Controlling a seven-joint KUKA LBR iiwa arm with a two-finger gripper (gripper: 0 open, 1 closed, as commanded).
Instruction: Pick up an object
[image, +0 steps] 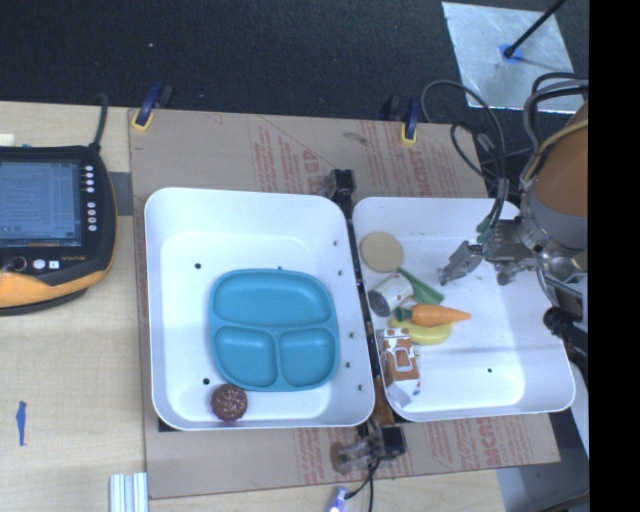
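Note:
My gripper (452, 270) hangs over the right bin (500, 390), its fingers spread open with nothing between them. Just left and below it lie an orange carrot (438, 315), a yellow piece (430, 335), a green piece (422, 288) and a small grey cup (390, 295). A tan round disc (381, 250) rests near the bin's upper left corner. A brown and white packet (400, 362) lies at the bin's lower left.
The left bin (180, 240) holds a blue divided tray (272, 328) and a dark round cookie (229, 402) at its front. A tablet pendant (50, 225) lies off to the left. Cables (480, 130) trail behind the right bin.

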